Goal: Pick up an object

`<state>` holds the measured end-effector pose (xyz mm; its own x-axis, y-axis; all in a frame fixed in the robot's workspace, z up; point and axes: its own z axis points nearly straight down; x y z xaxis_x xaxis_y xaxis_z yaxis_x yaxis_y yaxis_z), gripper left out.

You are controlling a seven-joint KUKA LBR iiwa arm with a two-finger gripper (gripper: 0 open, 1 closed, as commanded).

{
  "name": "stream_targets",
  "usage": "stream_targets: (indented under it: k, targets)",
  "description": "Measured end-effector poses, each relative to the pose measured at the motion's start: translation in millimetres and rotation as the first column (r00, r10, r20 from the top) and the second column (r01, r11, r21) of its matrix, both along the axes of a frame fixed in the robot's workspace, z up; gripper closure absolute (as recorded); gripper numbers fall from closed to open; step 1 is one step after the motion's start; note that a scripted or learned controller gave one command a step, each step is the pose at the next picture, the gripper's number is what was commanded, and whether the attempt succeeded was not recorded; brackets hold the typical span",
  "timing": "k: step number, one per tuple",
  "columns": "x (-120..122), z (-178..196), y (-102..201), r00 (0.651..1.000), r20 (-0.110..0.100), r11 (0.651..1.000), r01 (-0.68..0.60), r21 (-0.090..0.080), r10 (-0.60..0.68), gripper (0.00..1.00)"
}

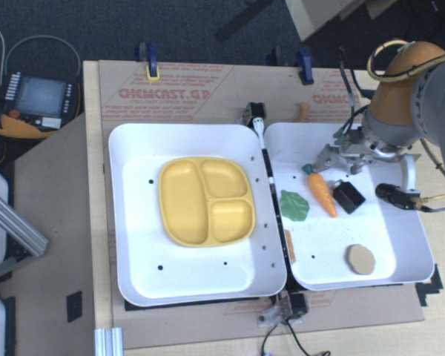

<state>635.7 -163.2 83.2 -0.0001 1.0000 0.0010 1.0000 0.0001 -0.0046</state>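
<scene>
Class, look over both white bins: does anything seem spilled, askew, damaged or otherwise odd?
Nothing stands out. The yellow divided plate lies flat in the left bin; the orange carrot, green leaf, black block and tan disc lie loose in the right bin.

Right bin (400,273): my hand (340,160) sits at its far side | carrot (322,194), black block (348,197), green piece (294,205) crowd the middle | tan disc (361,259) stands apart near front edge | open floor front-left | left bin (133,206): yellow tray (206,200) fills centre, margins open.
</scene>
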Motion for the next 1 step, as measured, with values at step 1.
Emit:
stream_targets:
  k: [1]
  targets:
    - [1.5, 12.7, 0.1, 1.0, 0.005, 1.0, 0.0, -0.001, 0.0, 1.0]
